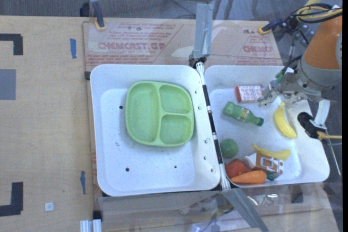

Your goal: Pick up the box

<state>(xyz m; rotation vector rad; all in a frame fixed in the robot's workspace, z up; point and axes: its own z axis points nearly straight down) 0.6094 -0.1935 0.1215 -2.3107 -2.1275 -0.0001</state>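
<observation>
The table (38, 117) is spreading across the frame, carrying two white bins side by side. The left bin (109, 171) is holding one green divided plate (160, 113), with bare floor showing all around it. The right bin (217, 106) is holding the smaller things: one box (249, 93), red and white, lying near its upper edge; one green bottle (242, 114) lying tilted just below the box; two bananas, one (284, 122) at the right and one (272, 151) lower; one green ball (229, 147); one red ball (235, 168) touching one carrot (250, 176) at the bottom rim; and one small orange carton (267, 163), hard to make out. The arm (323, 51) is getting cut off at the upper right. The claw (280, 92) is hanging just right of the box; I cannot tell whether it is wide or narrow. Open floor is lying left of the box.
</observation>
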